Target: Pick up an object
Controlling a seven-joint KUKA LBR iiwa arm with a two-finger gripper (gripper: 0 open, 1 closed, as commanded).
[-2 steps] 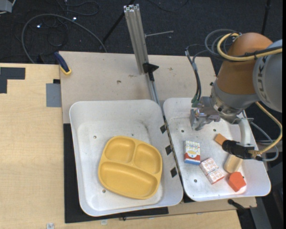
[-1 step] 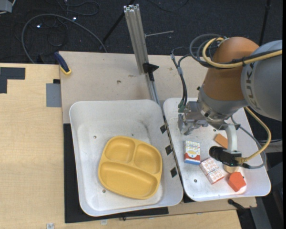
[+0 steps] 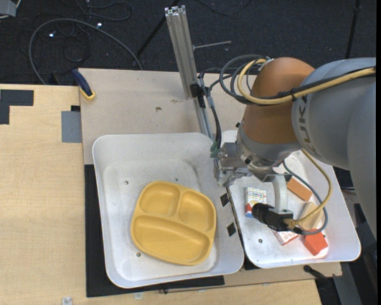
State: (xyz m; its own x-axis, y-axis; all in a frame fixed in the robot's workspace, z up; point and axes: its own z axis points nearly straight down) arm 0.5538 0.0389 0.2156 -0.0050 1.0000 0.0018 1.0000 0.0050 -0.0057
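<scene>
A: What lies nearest the camera?

B: A yellow divided plate (image 3: 174, 222) with three compartments, resting flat in the left bin (image 3: 108, 170). In the right bin (image 3: 343, 250) sit an orange block (image 3: 315, 243), a small white carton (image 3: 255, 197) with red and blue print too small to read, and a tan wedge (image 3: 298, 189).

A: And the arm?

B: The grey arm (image 3: 343, 119) with its orange band (image 3: 278, 89) hangs over the right bin. Its tool (image 3: 232, 167) sits near the bins' shared edge; I cannot tell how it is set.

A: Farther back?

B: A bare worktop (image 3: 133, 103), an aluminium post (image 3: 183, 49) and black cables (image 3: 70, 37).
</scene>
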